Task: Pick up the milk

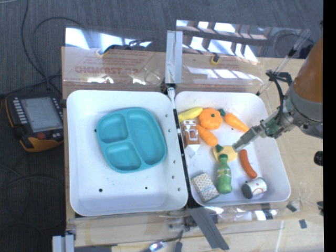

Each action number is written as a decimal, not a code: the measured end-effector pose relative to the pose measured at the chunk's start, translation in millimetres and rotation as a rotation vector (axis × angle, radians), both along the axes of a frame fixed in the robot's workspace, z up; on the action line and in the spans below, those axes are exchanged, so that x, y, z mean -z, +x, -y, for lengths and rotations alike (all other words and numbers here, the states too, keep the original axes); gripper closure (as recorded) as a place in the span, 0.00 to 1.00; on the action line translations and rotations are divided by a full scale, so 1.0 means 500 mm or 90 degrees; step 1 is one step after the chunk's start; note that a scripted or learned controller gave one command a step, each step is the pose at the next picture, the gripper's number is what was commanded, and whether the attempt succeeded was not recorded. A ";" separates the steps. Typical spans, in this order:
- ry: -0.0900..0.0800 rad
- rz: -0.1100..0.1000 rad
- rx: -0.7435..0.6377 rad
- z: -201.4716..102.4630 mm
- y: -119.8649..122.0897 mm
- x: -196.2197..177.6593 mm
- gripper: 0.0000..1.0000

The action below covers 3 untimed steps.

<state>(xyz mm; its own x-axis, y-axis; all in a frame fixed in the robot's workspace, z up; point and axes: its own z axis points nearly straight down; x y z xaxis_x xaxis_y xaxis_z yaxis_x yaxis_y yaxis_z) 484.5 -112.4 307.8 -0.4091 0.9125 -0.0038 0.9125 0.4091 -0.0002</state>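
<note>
The milk is a small brown and white carton lying on its side by the left wall of the right bin, just below a banana. My gripper reaches in from the right and hangs low over the middle of that bin. Its tip is beside a yellow cheese wedge and above a red sausage. The gripper is well to the right of the milk, with an orange piece between them. Nothing shows held at its tip.
The right bin also holds an orange fruit, a carrot, a green bottle, a can and a patterned box. A teal divided plate lies in the left bin.
</note>
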 end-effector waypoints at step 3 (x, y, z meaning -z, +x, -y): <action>0.002 -0.001 -0.502 -0.279 0.161 0.246 0.00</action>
